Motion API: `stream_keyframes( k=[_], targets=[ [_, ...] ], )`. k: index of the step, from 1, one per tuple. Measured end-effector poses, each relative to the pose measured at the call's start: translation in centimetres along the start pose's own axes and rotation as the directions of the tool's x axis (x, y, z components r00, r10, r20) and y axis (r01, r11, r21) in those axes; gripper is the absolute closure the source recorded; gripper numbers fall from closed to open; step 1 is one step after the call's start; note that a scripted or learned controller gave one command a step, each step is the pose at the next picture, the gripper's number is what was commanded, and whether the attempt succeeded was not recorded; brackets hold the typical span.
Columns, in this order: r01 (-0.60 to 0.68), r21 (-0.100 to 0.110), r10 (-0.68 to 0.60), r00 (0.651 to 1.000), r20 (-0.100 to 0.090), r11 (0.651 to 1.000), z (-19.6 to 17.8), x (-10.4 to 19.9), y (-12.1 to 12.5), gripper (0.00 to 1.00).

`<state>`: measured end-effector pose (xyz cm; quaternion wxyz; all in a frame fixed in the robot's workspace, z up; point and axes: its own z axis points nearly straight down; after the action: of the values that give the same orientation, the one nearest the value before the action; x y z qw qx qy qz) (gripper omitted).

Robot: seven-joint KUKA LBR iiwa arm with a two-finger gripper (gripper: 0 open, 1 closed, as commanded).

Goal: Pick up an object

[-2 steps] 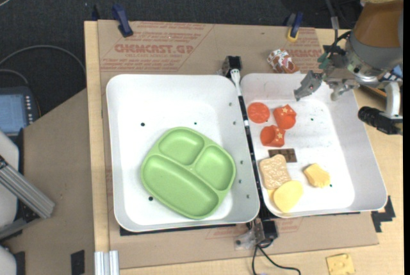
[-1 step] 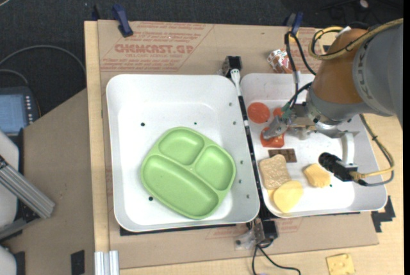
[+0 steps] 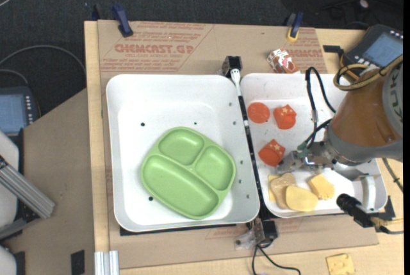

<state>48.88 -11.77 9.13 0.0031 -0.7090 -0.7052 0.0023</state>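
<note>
Fixed overhead view of the counter bearing two white bins. The left bin holds a green divided plate. The right bin holds the candidates for picking: three red pieces, one round and two blockier, toward the far and middle part, and a cluster of pale yellow and tan pieces at the near edge. The arm enters from the right, its jaws low over the bin; whether they are open or closed cannot be told, and nothing is visibly between them. The yellow cluster lies just nearward of the jaws, the nearest red piece just to their left; either appears to call for only a short shift. A wrapped item rests on the counter beyond the bins.
</note>
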Motion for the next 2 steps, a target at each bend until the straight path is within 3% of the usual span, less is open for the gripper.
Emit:
stream_keyframes(
  k=[1,2],
  targets=[
    [0.008,-0.012,-0.008,1.0,0.002,1.0,0.6,1.6,4.8,0.0],
    [0.001,-0.003,-0.001,1.0,0.001,1.0,0.7,-0.4,-1.2,0.0]
  ],
)
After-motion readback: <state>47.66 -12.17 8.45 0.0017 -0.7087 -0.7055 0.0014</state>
